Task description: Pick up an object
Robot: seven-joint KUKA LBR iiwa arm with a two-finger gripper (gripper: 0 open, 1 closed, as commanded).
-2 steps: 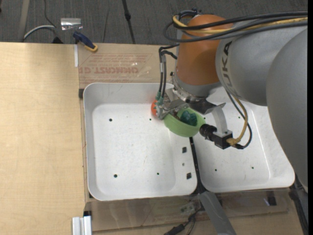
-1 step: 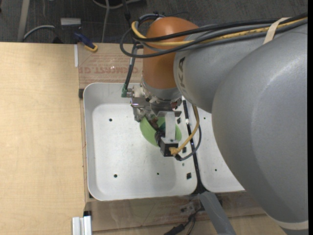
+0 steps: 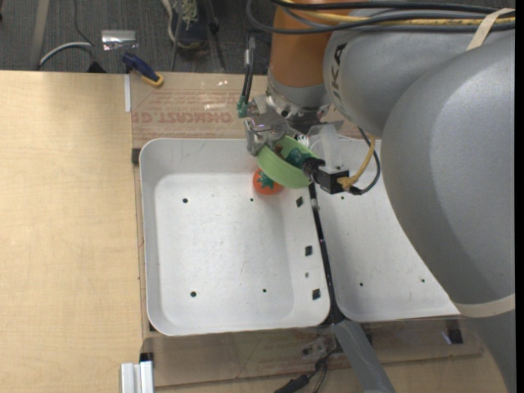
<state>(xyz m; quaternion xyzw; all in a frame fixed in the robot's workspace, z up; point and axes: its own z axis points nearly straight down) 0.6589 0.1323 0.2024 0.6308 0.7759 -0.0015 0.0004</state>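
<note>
Dark grey carpet (image 3: 98, 6), pale wooden benchtop (image 3: 65, 219), white cable (image 3: 65, 49)

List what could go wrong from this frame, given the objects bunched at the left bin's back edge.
1. The green object and the orange object lie touching under the gripper, so a grasp may catch both or neither.
2. They sit close to the left bin's back wall and near the divider, so the gripper could strike the rim.
</note>
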